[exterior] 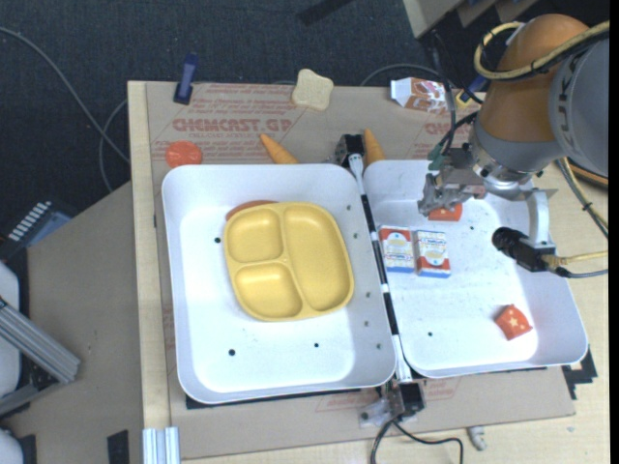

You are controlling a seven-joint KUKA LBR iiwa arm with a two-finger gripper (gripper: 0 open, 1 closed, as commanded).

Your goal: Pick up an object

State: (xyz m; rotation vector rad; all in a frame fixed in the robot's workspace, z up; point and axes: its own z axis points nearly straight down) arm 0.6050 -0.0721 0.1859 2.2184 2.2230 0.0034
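Orange block (513,321) lies nearest, in the right bin (464,356); two cartons (416,252) sit mid-bin. Gripper (443,199) hovers over an orange item (445,214) at the far edge, grip state unclear. Approach step, I judge; next, descend and close.

The gripper (447,201) hangs low in the right bin (542,351), just above two small cartons (416,252) (side by side). An orange block (513,321) lies well apart; a yellow divided plate (287,260) fills the left bin (203,288).
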